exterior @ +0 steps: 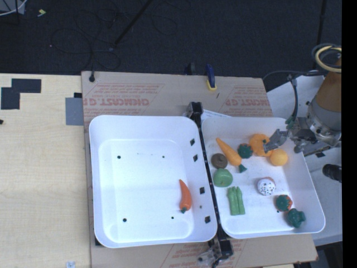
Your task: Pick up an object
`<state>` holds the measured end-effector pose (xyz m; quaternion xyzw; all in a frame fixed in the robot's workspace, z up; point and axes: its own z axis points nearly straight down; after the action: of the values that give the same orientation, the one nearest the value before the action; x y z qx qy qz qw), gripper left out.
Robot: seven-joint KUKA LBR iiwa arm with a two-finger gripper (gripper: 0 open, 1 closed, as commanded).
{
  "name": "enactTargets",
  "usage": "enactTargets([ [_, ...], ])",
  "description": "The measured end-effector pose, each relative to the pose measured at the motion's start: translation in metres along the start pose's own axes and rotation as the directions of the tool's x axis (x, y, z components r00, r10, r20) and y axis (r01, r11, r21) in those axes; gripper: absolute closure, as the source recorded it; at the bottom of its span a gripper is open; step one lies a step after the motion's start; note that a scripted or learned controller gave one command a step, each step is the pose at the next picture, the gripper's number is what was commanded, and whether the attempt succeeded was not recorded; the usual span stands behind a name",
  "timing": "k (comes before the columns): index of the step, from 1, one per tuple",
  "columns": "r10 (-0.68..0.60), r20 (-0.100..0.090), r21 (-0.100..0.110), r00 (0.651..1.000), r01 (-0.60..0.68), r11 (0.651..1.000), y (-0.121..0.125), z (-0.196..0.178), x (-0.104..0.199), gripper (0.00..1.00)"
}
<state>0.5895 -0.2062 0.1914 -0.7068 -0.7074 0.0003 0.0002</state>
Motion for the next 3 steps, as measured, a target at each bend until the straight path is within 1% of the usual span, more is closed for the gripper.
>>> enactTargets([
  [1, -0.001, 0.004, -0.012, 1.000, 0.001, 1.000, 0.047, 0.076, 0.027, 0.00],
  [2, -0.002, 0.006, -0.026, 1.000, 0.002, 1.000, 0.009, 0.089, 0.067, 0.00],
  [3, 0.004, 0.013, -0.021, 1.000, -0.004, 1.000, -0.013, 0.097, 0.102, 0.00],
])
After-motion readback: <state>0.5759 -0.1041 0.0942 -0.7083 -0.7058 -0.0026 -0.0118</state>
